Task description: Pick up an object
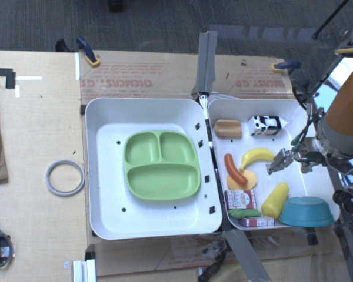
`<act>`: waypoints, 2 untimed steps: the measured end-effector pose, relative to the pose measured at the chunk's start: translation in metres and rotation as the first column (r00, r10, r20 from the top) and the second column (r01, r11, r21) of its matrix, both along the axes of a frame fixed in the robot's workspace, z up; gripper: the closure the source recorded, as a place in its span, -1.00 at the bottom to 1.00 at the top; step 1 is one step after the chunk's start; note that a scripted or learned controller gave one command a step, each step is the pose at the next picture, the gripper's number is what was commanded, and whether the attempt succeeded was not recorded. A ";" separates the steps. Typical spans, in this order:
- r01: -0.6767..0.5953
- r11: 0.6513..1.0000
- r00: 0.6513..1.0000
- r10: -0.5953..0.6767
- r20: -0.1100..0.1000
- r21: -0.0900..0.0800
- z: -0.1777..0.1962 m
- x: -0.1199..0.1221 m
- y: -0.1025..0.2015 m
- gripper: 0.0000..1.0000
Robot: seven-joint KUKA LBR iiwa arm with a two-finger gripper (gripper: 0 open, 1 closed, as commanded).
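Bench, two white bins (100, 175) | pincer (280, 160) spread, holding nothing, above right bin beside banana (256, 155)

arm in from right, orange band at frame edge, gripper (280, 160) low, pointing left, nothing between fingers

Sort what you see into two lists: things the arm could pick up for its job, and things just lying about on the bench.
Belongs to the job (in the right bin):
banana
hot dog
bread roll
yellow bottle
blue bowl
black-and-white carton
gripper

Just lying about:
green divided plate, in the left bin
tape ring
scissors
blue clamp
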State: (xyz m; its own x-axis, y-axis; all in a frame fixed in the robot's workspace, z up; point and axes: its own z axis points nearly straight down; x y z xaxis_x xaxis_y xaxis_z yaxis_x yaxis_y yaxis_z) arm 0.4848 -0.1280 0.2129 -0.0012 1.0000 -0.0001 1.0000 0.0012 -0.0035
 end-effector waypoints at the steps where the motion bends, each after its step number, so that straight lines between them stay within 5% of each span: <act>1: -0.025 1.000 1.000 0.025 0.001 0.000 -0.051 0.088 0.019 -1.00; 2: -0.058 0.998 0.998 0.058 0.001 0.000 -0.122 0.077 0.034 -1.00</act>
State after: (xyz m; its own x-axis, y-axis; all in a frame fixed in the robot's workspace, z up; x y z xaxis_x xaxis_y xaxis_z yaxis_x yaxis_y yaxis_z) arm 0.5616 -0.0943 0.0909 -0.0591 0.9983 0.0000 0.9982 0.0591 -0.0026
